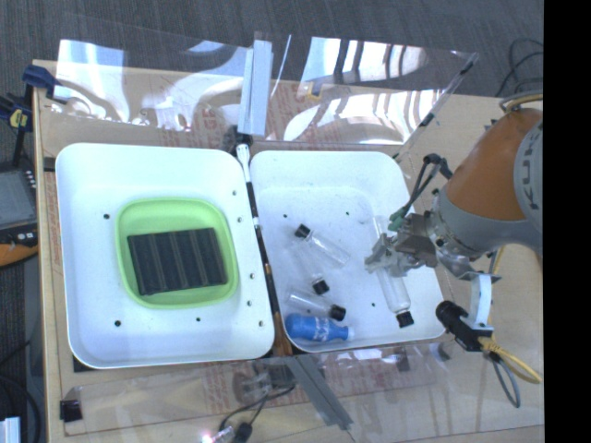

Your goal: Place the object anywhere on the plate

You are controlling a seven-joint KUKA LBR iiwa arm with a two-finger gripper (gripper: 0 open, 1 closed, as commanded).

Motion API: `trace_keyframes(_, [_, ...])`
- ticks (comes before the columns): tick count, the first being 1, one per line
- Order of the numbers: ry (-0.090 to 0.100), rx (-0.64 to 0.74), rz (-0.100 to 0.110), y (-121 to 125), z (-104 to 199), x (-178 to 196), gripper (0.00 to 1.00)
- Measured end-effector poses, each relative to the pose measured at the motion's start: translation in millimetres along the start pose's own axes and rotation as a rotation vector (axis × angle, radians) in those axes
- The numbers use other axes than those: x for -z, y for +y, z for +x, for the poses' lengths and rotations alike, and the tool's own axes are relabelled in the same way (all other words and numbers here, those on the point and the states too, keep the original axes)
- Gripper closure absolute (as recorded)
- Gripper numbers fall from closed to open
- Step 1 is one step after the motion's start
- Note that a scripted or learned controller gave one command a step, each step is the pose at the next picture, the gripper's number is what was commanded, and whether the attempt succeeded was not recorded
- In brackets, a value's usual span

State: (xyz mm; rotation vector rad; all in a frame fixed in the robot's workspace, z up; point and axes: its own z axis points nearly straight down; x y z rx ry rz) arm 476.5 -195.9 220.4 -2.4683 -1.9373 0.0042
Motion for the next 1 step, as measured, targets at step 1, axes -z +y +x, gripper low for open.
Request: trace_keyframes(1, [0.0,0.0,0.0,0.0,0.0,0.0,0.0])
